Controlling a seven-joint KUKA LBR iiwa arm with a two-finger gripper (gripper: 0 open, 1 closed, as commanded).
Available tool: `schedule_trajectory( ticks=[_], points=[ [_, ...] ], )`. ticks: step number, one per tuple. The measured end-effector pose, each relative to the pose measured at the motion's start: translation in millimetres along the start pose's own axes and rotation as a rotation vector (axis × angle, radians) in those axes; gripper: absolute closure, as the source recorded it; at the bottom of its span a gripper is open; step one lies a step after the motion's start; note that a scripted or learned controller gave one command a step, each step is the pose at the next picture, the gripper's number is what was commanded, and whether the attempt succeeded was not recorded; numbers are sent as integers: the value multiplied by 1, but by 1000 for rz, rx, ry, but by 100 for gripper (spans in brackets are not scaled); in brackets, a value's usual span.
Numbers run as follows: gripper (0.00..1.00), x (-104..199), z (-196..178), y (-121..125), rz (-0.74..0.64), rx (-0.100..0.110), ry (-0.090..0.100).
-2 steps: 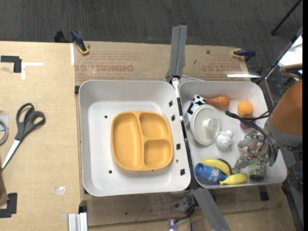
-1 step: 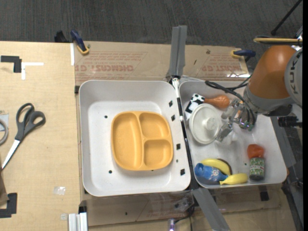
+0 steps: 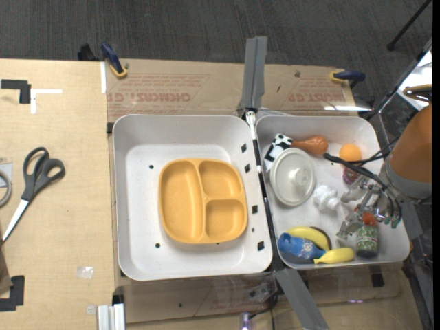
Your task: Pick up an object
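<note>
Green jar [image 3: 366, 240] in right white bin [image 3: 323, 119], wooden bench [image 3: 55, 253].

Even, fairly bright overhead light falls on the scene, so the two white bins [image 3: 124, 205] come close to washing out and only soft, short shadows sit under the yellow divided plate [image 3: 203, 200] and along the bin walls, while the dark carpet [image 3: 206, 12] at the top stays dim and low in detail. The pale wooden worktop [image 3: 55, 253] and the scissors [image 3: 31, 181] read sharply, but the picture is somewhat grainy. At the right edge the orange part of the arm [image 3: 416, 150] is soft and blurred, with a bright glare patch just above it.
</note>
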State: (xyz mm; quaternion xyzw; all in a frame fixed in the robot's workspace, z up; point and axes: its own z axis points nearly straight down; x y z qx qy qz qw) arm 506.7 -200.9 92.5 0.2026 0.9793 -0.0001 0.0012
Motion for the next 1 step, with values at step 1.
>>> schedule_trajectory(
  ticks=[1],
  points=[
    [0, -22, 1, 67, 23, -1, 0]
  ],
)
